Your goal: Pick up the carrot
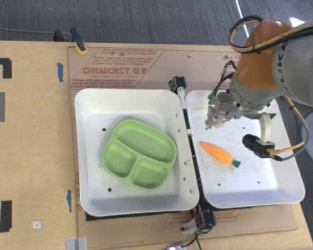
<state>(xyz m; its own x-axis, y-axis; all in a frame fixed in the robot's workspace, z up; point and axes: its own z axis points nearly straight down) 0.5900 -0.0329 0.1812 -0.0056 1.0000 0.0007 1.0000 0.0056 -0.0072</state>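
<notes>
Two fingers of the gripper (215,120) point down over the upper left part of the right bin (281,191), but whether they are parted or closed I cannot tell. Nothing shows between them. Below and just right of them the carrot (217,153) lies on the bin floor, apart from the gripper. Left bin (88,139) holds a green divided plate (140,154).

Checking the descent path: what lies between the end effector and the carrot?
Bare white bin floor separates end effector from carrot in the camera view.
</notes>
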